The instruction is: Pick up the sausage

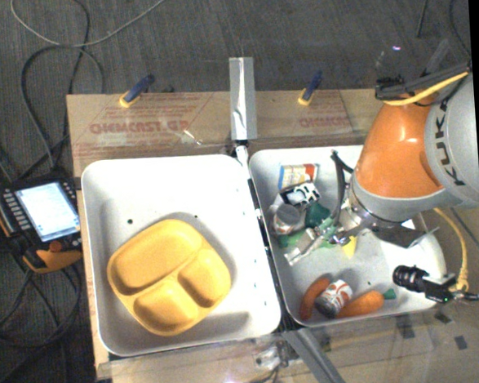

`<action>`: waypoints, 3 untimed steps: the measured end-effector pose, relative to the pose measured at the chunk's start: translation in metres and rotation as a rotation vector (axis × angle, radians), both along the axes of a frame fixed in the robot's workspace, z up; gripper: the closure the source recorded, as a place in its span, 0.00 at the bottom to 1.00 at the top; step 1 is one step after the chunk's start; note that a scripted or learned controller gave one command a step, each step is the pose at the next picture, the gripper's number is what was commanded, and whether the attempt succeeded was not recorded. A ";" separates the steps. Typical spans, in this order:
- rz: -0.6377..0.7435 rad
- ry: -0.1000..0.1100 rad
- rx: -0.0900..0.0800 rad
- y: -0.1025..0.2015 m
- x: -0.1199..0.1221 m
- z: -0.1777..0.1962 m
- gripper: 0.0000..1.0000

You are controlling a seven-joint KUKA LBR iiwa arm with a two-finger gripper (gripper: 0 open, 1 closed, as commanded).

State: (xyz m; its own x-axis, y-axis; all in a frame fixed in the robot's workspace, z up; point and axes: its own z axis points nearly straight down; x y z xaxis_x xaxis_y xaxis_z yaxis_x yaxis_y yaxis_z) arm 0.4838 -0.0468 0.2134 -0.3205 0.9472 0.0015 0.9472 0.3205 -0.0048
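The sausage (314, 295), a reddish-orange stub, lies at the front left of the right bin (428, 251), touching a small red-and-white can (337, 297). My gripper (307, 246) hangs low over the middle of that bin, pointing left. It sits just behind the sausage and apart from it, close to a green object (316, 216). Nothing shows as held in it. The orange wrist and grey arm hide the bin's right rear part.
An orange carrot (363, 303) lies right of the small can. At the bin's rear stand a grey tin (286, 218), a black-and-white item (302, 194) and a labelled can (297, 174). The left bin (100, 188) holds a yellow divided tray (170, 273).
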 end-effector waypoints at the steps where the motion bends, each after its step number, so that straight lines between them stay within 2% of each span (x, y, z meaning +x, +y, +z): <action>1: 0.173 0.001 0.001 -0.056 -0.001 -0.092 0.00; 2: 0.693 -0.009 -0.001 -0.064 0.002 -0.125 0.00; 3: 0.692 -0.015 0.001 -0.062 0.005 -0.116 1.00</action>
State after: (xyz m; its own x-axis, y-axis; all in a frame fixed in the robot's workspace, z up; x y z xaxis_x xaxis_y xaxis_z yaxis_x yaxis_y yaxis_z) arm 0.4884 -0.1085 0.0969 -0.8513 0.5247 -0.0068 0.5246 0.8513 0.0080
